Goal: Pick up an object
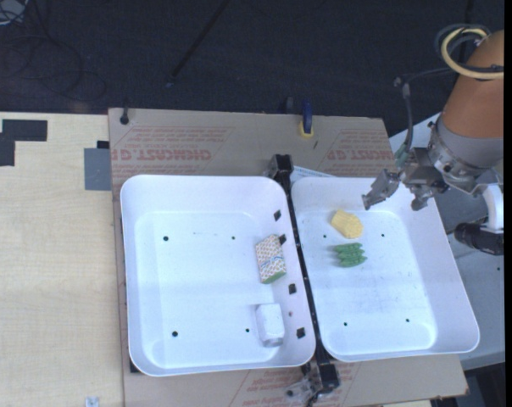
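A yellow lump lies in the right bin, near its back. Just in front of it sits a small green object. In the left bin, a patterned packet leans by the right wall, and a white block rests near the front right corner. My gripper hangs above the right bin's back edge, right of the yellow lump and apart from it. Its two fingers are spread, with nothing between them.
The bins sit side by side on a cardboard sheet over a light wooden bench. A black clip stands at the back where the bins meet. A yellow cable loop rides on the arm.
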Tool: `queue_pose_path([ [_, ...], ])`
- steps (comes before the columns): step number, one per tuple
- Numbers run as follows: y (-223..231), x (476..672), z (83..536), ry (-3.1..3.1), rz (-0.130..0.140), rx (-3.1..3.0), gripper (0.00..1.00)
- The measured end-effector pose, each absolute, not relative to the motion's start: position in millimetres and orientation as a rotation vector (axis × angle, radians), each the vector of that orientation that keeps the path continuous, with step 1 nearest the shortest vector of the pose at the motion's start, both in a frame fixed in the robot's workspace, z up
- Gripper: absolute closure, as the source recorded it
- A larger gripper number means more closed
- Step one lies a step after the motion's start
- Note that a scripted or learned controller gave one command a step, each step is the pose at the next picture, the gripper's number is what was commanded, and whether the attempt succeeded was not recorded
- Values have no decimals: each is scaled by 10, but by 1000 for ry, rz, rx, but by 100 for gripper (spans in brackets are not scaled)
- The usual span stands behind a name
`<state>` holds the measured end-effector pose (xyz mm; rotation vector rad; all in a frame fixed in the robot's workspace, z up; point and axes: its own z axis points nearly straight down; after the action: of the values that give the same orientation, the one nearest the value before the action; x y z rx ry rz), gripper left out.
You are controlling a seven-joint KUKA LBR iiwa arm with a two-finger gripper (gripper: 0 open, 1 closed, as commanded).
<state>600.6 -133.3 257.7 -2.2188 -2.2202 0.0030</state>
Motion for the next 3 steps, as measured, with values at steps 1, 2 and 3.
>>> queue_pose_path([
  [1,-978,5868,1747,-2216,10,-2210,0],
  [2,-811,6060,1120,-2218,8,-2214,0],
  [3,-616,6038,1922,-2226,-4,-2220,0],
])
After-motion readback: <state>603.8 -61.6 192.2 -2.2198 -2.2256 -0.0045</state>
